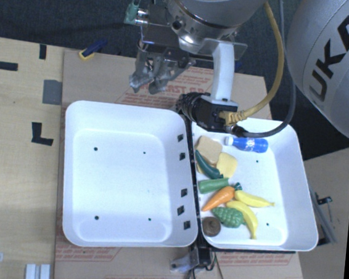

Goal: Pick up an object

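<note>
Nearest me, the toy food sits heaped in the right bin (294,179): bananas (251,209), carrot (218,197), blue bottle (248,143) farther back. Nothing's picked yet. My claw (153,78) hangs beyond the left bin (73,156), carrying nothing; I can't tell how wide it's parted.

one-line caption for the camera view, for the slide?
End effector hovers beyond the left shallow white bin; plastic toy food, including an orange carrot, lies in the right white bin.

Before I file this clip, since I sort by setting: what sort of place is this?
Most likely a robot test lab. An industrial arm hangs over two white bins on a taped cardboard bench, and toy food fills the right bin.
</note>
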Available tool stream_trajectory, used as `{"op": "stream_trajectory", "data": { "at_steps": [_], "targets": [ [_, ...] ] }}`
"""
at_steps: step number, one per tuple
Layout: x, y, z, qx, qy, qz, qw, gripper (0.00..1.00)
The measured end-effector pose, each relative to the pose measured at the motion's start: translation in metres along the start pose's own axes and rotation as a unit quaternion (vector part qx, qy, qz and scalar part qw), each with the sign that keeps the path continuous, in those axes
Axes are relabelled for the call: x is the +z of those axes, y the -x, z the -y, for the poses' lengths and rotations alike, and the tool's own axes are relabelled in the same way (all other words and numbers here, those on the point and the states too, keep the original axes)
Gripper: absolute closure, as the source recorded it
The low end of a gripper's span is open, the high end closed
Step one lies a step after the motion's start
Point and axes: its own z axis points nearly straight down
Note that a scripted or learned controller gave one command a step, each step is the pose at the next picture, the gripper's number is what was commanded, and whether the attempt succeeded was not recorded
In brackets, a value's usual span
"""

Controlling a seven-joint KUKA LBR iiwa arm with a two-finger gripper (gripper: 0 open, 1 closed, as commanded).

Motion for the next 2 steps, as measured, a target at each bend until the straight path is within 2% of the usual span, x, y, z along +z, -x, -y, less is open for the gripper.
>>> {"op": "stream_trajectory", "data": {
  "at_steps": [1,2],
  "targets": [
    [0.001,0.0032,0.0293,0.003,0.0,0.001,1.0,1.0],
    [0.0014,0.0029,0.0279,0.004,0.0,0.001,1.0,0.0]
  ]
}}
